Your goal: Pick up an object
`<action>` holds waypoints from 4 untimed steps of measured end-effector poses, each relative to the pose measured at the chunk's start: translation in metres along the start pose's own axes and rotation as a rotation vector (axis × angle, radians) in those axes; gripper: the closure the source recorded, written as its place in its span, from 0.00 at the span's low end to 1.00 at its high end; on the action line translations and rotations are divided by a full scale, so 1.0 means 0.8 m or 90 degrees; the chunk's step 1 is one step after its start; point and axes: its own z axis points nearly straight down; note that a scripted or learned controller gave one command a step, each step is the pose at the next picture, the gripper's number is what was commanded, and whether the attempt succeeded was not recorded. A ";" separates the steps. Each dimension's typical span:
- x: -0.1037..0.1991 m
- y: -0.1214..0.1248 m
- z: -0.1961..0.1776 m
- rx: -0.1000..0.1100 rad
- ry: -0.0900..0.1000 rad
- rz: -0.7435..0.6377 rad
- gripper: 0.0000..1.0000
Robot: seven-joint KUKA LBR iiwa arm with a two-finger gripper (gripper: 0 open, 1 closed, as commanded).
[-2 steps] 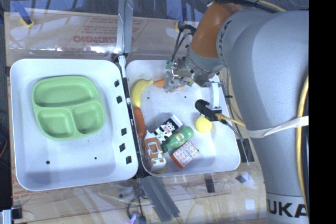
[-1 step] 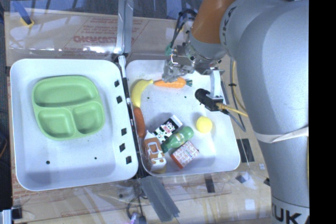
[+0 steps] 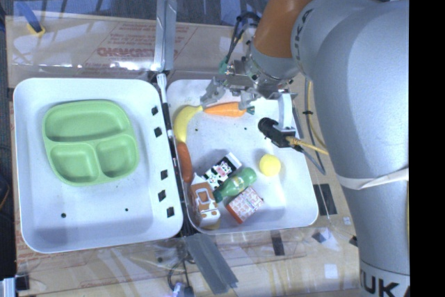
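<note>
My gripper (image 3: 227, 99) hangs low over the far end of the right bin (image 3: 299, 209). Its two fingers stand apart and open. An orange carrot (image 3: 224, 110) lies directly under them, its ends near the two fingertips. I cannot tell whether the fingers touch it. A yellow banana (image 3: 182, 123) lies just left of the carrot, against the bin's left wall.
Nearer in the right bin lie a yellow lemon (image 3: 270, 165), a green bottle (image 3: 236, 183), a black-and-white box (image 3: 222, 169), a red carton (image 3: 245, 205), a brown can (image 3: 204, 205) and a long orange stick (image 3: 184, 160). The left bin (image 3: 42, 226) holds a green divided plate (image 3: 90, 142).
</note>
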 end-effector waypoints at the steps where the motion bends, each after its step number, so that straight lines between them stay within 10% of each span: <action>1: -0.035 0.025 0.100 0.003 0.001 0.015 0.00; 2: -0.036 0.022 0.093 0.011 -0.002 0.012 1.00; 3: -0.036 0.022 0.093 0.010 -0.001 0.011 0.00; 4: -0.129 -0.039 0.107 0.002 0.000 0.127 0.00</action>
